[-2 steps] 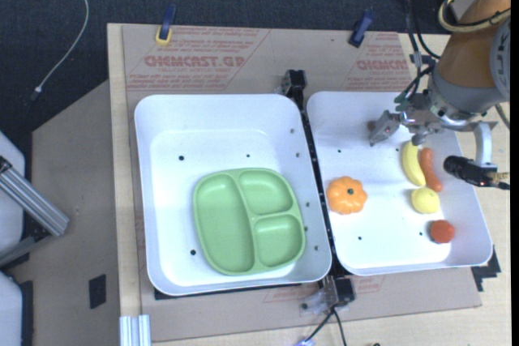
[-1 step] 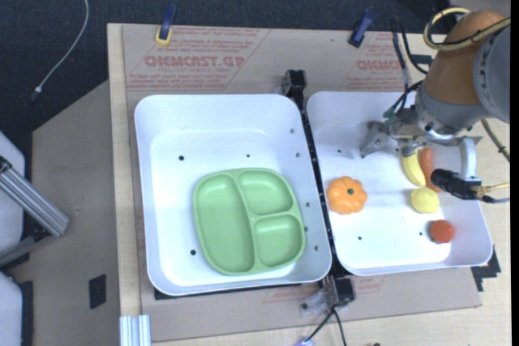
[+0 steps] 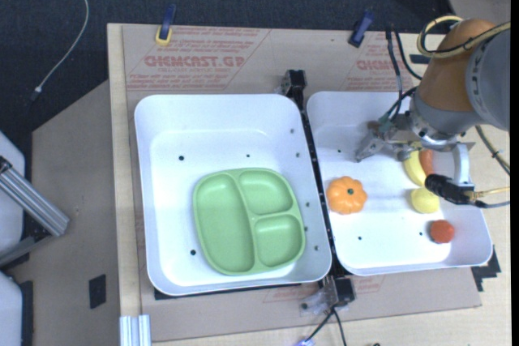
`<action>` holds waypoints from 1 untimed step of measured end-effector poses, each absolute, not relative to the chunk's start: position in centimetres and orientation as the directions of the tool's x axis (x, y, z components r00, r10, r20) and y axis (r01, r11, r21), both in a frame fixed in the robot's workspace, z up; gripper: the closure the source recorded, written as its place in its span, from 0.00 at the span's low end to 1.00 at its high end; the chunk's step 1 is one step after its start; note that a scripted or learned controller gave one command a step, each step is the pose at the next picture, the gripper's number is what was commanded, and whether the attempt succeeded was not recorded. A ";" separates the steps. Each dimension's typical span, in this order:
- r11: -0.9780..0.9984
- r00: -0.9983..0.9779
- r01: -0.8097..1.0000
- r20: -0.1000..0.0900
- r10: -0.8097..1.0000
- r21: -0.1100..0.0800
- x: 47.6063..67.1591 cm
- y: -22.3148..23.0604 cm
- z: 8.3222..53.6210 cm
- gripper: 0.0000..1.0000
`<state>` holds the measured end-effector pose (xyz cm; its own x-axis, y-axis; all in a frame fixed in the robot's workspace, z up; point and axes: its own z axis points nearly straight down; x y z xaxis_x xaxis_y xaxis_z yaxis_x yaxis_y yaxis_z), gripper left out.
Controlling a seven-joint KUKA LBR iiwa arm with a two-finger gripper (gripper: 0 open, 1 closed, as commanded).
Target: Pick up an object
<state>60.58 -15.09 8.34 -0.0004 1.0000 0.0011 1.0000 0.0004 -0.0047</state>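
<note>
Hovering over the right bin [image 3: 381,255], the arm [image 3: 466,77] has its gripper [image 3: 388,140] low near the bin's back wall.

Can't really tell how far open the gripper is from this angle, and I see nothing between its fingers, so no idea if it has hold of anything. The little orange pumpkin [image 3: 346,195] sits at the left side of the right bin, stem up, roundish so no real long axis. A yellow banana-ish piece [image 3: 415,167] lies just under the wrist, long axis running roughly front to back, partly hidden. A yellow lemon [image 3: 426,201] is just in front of it, and a small red-orange fruit [image 3: 441,232] sits near the front right corner. Over in the left bin [image 3: 162,142] there's a green divided plate [image 3: 247,220], tilted a bit relative to the bin walls.
</note>
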 end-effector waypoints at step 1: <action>0.000 0.000 1.000 0.001 1.000 0.000 60.7 -15.1 9.5 1.00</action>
<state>60.70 -15.09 9.54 -0.0003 1.0000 0.0005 1.0000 0.0003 -0.0001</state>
